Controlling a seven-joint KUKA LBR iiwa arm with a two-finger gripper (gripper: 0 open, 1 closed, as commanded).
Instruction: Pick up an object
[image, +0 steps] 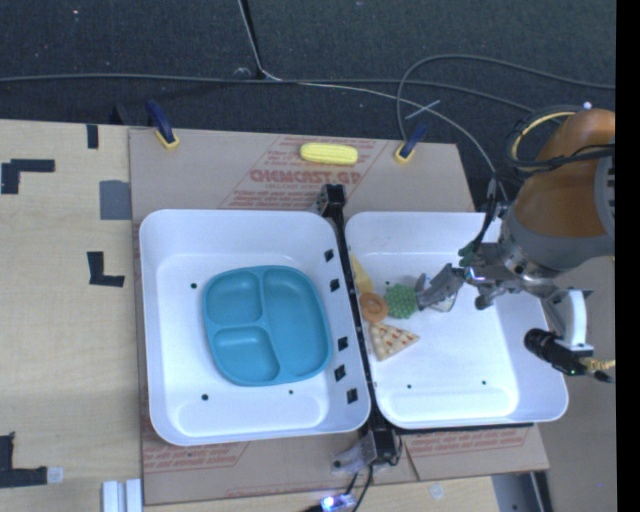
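Broccoli-like green toy (401, 299) sits in the right bin (500, 400), close to its left wall, with an orange round piece (373, 307) just beside it and a tan waffle-patterned wedge (392, 341) just below, so the 3 items form 1 tight cluster that gives little room to come in from the left. The gripper (437, 292) hangs low just right of the green toy, reaching in from the open side; its fingers look slightly parted with nothing visible between them. A blue divided plate (267, 325) lies in the left bin (170, 400), well apart.
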